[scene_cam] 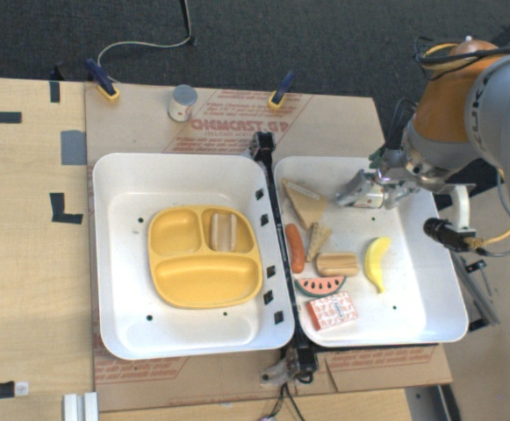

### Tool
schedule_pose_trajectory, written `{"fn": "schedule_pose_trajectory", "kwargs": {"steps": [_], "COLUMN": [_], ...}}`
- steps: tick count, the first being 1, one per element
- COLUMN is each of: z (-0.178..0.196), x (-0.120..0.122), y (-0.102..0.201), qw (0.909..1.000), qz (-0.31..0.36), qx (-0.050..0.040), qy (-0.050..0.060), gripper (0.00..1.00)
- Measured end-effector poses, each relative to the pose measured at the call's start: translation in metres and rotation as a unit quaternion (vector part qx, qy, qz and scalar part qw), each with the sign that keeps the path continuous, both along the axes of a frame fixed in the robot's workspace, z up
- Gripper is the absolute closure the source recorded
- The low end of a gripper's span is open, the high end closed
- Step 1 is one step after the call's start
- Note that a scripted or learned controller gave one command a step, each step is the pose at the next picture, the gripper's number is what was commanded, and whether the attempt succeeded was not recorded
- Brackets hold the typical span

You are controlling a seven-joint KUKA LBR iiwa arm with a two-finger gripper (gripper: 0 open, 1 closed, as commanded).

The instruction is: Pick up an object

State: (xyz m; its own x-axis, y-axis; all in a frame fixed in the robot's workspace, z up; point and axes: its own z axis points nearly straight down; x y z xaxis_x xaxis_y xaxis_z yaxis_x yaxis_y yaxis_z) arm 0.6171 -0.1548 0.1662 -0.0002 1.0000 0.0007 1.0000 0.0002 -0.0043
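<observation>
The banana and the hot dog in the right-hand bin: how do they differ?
The banana is yellow and curved; the hot dog is orange-red and straight. The banana lies out in the right bin's open middle, apart from other items; the hot dog lies along the bin's left wall, close beside other toy foods. Both are long, lie flat, and point roughly up-down in the view.

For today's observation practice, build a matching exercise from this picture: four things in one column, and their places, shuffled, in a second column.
Things:
1. banana
2. yellow tray
3. watermelon slice
4. gripper

Places:
A. in the left bin
B. over the upper part of the right bin
C. right bin, towards its right side
D. right bin, just above the red and white box

Pairs: 1-C, 2-A, 3-D, 4-B
</observation>
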Motion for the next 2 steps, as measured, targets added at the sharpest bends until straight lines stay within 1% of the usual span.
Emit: {"fn": "schedule_pose_trajectory", "kwargs": {"steps": [1, 2], "z": [-0.080, -0.081], "x": [-0.010, 0.021], "y": [0.011, 0.048], "qw": [1.0000, 1.0000], "qz": [0.001, 0.001], "qx": [-0.0008, -0.0009], "qy": [-0.003, -0.003], "gripper": [0.00, 0.00]}}
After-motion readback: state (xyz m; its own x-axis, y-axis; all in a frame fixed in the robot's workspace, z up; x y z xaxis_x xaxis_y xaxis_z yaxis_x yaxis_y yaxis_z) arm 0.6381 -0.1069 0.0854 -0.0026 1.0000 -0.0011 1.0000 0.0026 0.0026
